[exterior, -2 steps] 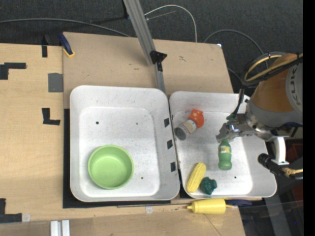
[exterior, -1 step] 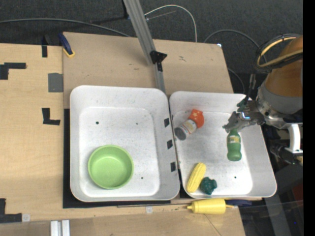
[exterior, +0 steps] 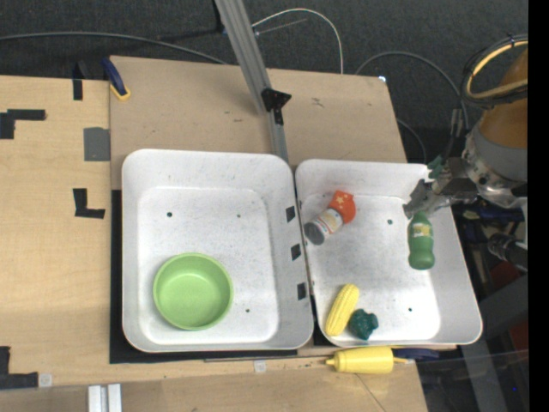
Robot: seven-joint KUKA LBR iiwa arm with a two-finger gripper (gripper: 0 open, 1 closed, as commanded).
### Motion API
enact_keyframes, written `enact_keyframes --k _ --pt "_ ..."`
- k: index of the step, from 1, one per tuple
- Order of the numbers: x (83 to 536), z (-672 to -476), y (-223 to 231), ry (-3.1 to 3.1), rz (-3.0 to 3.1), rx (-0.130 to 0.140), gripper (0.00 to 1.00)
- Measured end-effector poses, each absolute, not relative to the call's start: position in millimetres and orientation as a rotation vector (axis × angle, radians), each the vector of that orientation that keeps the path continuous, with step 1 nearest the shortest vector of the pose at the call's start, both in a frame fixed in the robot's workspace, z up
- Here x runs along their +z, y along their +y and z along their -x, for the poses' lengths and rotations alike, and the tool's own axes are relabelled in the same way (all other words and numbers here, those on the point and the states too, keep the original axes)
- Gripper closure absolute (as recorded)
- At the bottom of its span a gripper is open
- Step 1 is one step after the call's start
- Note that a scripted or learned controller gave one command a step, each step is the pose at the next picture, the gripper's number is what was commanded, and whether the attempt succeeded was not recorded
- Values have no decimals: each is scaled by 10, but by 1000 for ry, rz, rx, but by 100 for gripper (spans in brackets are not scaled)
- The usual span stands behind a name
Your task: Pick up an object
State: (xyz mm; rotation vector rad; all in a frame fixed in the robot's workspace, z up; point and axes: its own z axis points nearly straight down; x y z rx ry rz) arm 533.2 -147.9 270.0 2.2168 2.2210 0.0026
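Observation:
My gripper [exterior: 426, 197] reaches in from the right over the right bin's [exterior: 388, 172] far right side. Directly under it is a green bottle [exterior: 420, 243], its cap end up against the gripper's tip; I cannot make out whether it is gripped or merely touched. An orange and grey bottle [exterior: 333, 215] lies tilted near the bin's left wall. A yellow corn cob [exterior: 342, 308] and a small dark green object [exterior: 364, 324] lie side by side at the bin's front.
The left bin [exterior: 206, 163] holds a green bowl [exterior: 193, 291] at its front left. A yellow bottle [exterior: 364, 360] lies on the bench just outside the right bin's front rim. A grey pole [exterior: 244, 37] slants over the back.

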Motion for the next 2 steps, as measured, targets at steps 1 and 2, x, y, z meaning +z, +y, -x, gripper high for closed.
enact_keyframes --k 1,2 --pt "2535 -5390 -950 2230 -2216 -2 100" --pt "2565 -5491 -406 2231 -2215 0 100"
